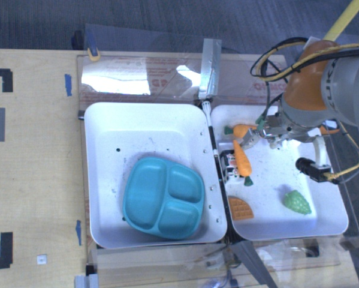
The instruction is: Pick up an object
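The right bin [332,221] holds an orange carrot [243,161] lying lengthwise near its left wall, with a green stub at its lower end. A second orange piece [241,129] lies just above it at the back left. A green knobbly bunch [297,201] rests at the front right. A brown ridged wedge [240,209] sits at the front left corner. My gripper [251,138] reaches in from the right and hangs low over the gap between the two orange pieces, close to the carrot's top end.
The left bin [107,125] holds a blue divided plate [164,197] at its front. A metal divider [216,155] runs between the bins. The arm's grey body with the orange band [305,83] and its cables cover the right bin's back right.
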Robot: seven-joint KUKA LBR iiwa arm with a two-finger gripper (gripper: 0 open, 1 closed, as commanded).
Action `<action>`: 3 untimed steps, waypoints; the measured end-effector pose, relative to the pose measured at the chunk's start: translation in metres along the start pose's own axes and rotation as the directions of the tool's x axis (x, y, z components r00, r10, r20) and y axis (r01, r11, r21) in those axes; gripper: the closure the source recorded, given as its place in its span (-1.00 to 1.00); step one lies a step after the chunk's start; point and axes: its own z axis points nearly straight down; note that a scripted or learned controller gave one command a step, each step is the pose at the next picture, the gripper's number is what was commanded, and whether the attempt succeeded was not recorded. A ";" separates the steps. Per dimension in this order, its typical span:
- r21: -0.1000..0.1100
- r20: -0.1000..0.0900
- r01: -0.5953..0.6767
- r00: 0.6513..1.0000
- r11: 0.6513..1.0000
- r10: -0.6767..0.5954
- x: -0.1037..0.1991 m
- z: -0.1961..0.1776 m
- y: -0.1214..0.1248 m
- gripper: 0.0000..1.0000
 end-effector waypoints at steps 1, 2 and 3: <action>-0.010 0.012 0.190 0.982 0.982 -0.189 0.009 0.019 -0.013 -1.00; -0.004 0.001 0.028 1.000 1.000 -0.028 -0.003 0.023 0.031 -1.00; 0.014 -0.001 0.010 1.000 1.000 -0.010 0.009 0.006 0.049 -1.00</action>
